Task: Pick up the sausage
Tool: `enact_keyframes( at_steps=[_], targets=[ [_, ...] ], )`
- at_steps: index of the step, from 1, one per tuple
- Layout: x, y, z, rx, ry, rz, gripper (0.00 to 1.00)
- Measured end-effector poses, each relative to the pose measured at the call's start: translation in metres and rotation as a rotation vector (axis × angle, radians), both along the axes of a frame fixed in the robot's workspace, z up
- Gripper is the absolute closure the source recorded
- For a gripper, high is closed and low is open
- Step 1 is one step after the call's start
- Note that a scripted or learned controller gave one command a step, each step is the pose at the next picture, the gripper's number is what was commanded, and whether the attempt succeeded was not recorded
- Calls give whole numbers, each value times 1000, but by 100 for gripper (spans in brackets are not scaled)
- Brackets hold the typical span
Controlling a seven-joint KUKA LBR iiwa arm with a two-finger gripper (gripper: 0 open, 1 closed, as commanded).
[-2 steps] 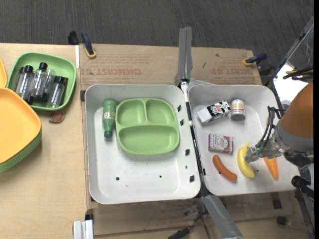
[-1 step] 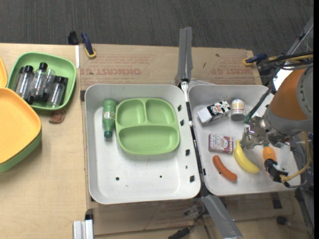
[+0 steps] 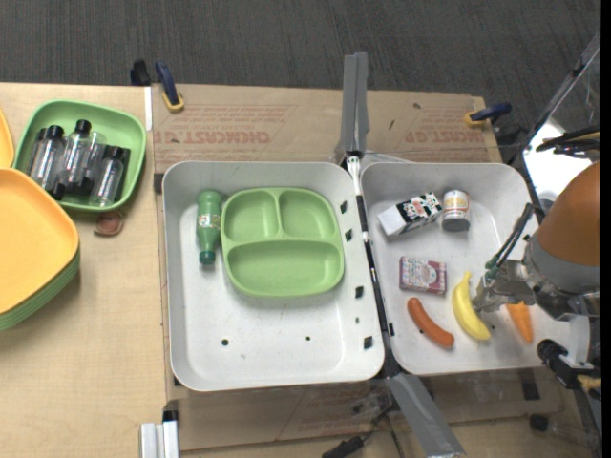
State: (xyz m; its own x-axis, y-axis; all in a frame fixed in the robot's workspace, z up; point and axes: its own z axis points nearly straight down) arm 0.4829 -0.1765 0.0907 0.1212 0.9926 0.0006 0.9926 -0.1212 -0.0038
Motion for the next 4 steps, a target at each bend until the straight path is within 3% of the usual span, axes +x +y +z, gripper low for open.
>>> enact_keyframes(
  at_steps=[1,2,3,4],
  targets=[
    [51,11,0,-2,-3,257,100],
    [81,-26,1,-2,-4,404,100],
    [27,-40,1,0,-4,645,100],
    [103,6,75,0,-4,793,100]
  ],
)
